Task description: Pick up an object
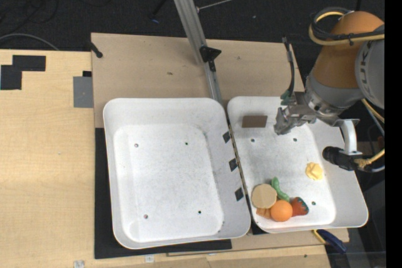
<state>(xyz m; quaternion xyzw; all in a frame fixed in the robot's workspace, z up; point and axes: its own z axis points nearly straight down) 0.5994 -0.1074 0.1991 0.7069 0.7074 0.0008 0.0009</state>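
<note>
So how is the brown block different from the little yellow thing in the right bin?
The brown block is dark, flat and rectangular; the yellow piece is pale, rounded and lumpy. The block lies at the bin's far end beside the gripper; the yellow piece lies nearer its right wall. Both lie loose in the right bin.

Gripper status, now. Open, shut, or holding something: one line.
Gripper: cannot be told from this view; it hangs over the far part of the right bin, beside the brown block, with nothing seen in it.
</note>
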